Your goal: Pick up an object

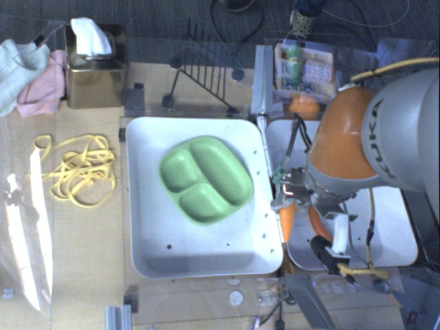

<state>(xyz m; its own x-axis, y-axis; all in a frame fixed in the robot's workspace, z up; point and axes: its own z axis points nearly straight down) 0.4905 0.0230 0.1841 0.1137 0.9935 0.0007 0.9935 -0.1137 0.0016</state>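
likely target: an orange piece (pixel 287 220) in the right bin (pixel 395 245), against its left wall, long axis running near to far.
target to claw: just on the near side of the claw (pixel 294 186), almost under it.
claw state: hidden beneath the arm (pixel 371 136); cannot tell whether apart or together.
arm pose: reaches in from the right, bent down over the right bin's left half.
other choice: green plate (pixel 205 179) in the left bin (pixel 158 247), 1 wall away to the left.

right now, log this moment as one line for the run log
arm: over right bin | left bin: green divided plate | orange thing: by right bin's left wall, under arm | pick: unconfirmed
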